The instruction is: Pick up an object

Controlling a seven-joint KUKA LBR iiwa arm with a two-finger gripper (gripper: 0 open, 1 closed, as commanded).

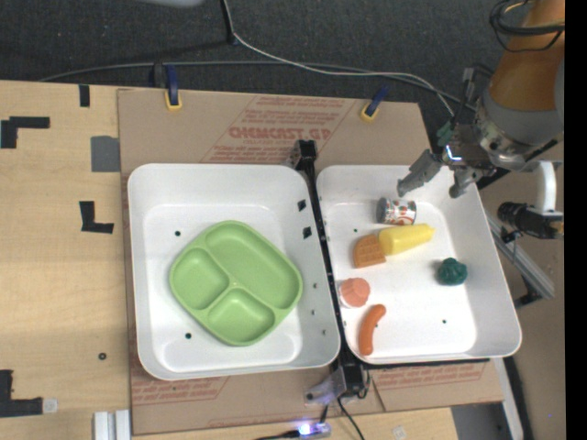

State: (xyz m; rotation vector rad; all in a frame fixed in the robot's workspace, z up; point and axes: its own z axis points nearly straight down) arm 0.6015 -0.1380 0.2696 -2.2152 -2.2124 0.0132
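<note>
The small can [397,212] lies on its side in the right bin [486,255], toward 12 o'clock of the yellow corn [406,238]. The gripper [436,180] hangs above it, fingers spread open, holding nothing.

arm [527,53] cropped at right edge

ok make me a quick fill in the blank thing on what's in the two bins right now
1. The green divided plate lies in the ____ bin.
2. The corn cob lies touching the orange wedge in the ____ bin.
3. The dark green lump lies to the ____ of the corn cob.
4. The gripper hangs over the right bin with its jaws ____.

Missing words: left; right; right; open
</note>
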